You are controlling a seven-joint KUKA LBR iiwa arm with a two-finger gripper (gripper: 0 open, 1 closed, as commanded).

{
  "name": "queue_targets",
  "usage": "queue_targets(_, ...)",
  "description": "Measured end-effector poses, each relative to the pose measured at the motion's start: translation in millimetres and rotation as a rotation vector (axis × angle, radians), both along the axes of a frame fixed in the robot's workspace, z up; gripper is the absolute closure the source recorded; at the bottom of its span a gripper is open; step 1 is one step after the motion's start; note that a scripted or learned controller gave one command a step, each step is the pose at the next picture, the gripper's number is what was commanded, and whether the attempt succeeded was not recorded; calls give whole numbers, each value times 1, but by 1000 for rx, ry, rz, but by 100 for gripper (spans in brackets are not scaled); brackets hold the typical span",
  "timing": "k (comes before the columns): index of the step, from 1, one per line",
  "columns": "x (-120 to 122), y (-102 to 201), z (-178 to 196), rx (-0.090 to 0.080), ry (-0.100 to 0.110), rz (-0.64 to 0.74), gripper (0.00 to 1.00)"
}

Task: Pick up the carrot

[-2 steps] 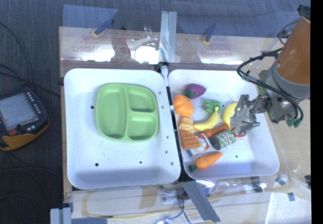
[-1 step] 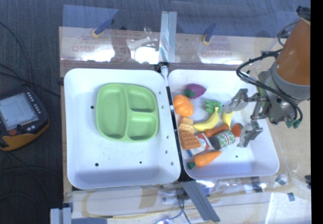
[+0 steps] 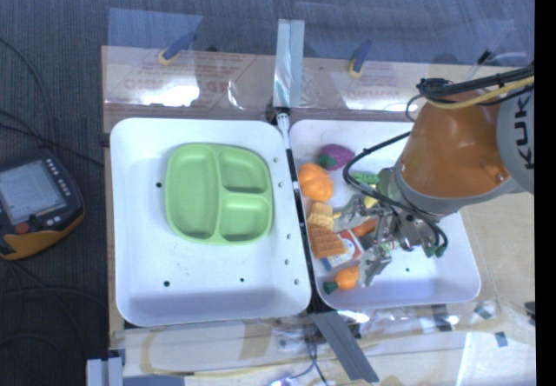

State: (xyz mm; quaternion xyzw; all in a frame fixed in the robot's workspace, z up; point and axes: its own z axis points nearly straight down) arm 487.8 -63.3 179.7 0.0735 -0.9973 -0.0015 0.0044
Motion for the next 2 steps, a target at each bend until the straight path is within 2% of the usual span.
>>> queue_targets(1, 24, -46, -84, -2, -10, -127, 0)
queue_targets(2, 110, 14, 6, -2, -15, -387, 0)
